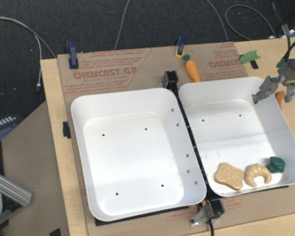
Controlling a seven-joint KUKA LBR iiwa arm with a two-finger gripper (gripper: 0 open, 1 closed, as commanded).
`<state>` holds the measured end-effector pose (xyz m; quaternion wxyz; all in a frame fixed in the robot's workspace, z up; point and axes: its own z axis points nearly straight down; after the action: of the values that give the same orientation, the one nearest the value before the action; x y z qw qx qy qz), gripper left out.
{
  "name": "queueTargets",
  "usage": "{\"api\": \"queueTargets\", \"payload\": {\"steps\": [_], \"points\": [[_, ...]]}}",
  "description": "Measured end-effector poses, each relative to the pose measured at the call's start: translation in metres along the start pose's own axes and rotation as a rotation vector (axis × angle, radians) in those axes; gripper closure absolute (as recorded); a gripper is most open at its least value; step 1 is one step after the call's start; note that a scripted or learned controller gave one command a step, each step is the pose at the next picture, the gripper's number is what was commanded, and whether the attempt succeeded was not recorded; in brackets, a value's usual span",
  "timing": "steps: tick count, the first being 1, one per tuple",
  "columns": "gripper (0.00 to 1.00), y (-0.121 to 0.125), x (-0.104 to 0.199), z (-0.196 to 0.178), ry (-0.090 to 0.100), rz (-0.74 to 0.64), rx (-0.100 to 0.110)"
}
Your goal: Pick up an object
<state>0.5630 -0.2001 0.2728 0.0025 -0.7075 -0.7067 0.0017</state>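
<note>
White right bin (276, 120), cracker (228, 176), croissant (257, 174), green toy (275, 165), fingers (275, 91) spread, empty.

White bins (130, 103), tan cracker (228, 176) & croissant (257, 174), dk green lump (276, 164), orange carrot (192, 71), brown board w/ red print (106, 66).

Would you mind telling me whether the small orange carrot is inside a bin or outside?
Outside: the small orange carrot lies on the cardboard beyond the right white bin.
</note>
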Motion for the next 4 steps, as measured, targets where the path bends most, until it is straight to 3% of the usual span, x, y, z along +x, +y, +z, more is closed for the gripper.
{"api": "queueTargets", "payload": {"steps": [1, 4], "points": [[0.00, 0.001, 0.000, -0.004, -0.001, -0.001, -0.007], [0.00, -0.006, 0.024, 0.169, 0.000, -0.002, -0.002]]}}
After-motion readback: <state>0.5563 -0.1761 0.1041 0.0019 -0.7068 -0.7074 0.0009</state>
